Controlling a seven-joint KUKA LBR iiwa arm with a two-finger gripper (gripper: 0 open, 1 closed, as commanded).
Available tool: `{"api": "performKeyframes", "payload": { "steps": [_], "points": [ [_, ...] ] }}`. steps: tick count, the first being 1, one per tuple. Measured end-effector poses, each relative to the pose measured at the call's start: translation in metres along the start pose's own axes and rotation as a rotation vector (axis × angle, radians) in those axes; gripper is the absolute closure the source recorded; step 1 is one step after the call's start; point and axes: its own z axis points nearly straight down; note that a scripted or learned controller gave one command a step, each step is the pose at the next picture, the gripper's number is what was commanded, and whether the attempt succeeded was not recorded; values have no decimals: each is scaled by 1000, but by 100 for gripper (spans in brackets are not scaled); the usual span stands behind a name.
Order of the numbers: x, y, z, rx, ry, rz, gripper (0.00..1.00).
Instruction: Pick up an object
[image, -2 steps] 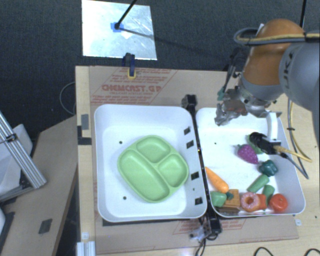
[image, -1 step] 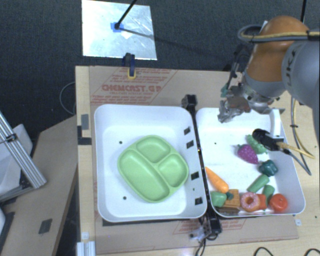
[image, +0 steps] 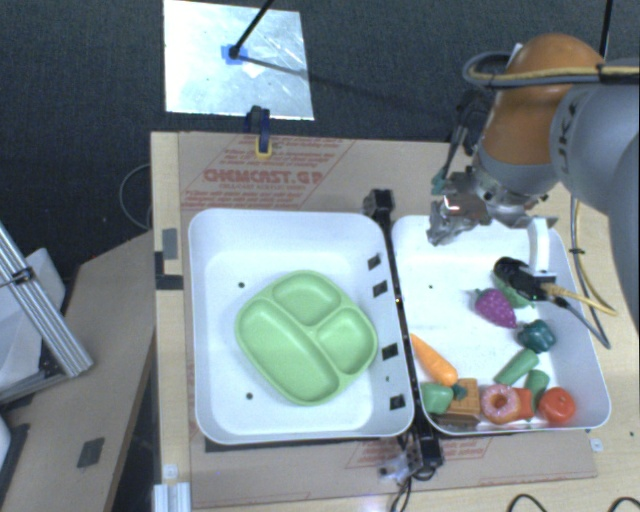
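Pincer (image: 440, 232) hangs over the far left corner of the right bin (image: 450, 300), above bare white floor. From my screen I cannot tell whether it is apart or together, and I see nothing clamped in it. With only 1 arm on this rig, there is no question of which one reaches.

Every candidate for the pick lies on the near side of the pincer. The purple fruit (image: 495, 306) is the closest, near and to the right of it. It lies on open floor with its long axis slanting from far left to near right. The carrot (image: 433, 358) lies almost straight toward the near side from the pincer, close against the bin's left wall, and slants the same way. Beyond it, along the near wall, a green piece (image: 436, 398), a brown block (image: 463, 402), a doughnut (image: 498, 402) and a tomato (image: 557, 403) are packed in a row, touching or nearly so. A teal piece (image: 537, 335) and a green pod (image: 515, 365) lie between that row and the purple fruit.

The left bin (image: 225, 260) holds a green divided plate (image: 305, 335), well apart from the pincer.

I judge the purple fruit the best target: a short travel near and right, with the wrist turned to close across its short axis. The carrot looks riskier, since the wall crowds 1 side.
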Motion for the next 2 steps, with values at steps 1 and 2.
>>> {"api": "performKeyframes", "payload": {
  "steps": [1, 2],
  "points": [
    [3, -5, 2, 1, 0, 0, 100],
    [-3, -9, 9, 1, 0, 5, 100]
  ]
}}
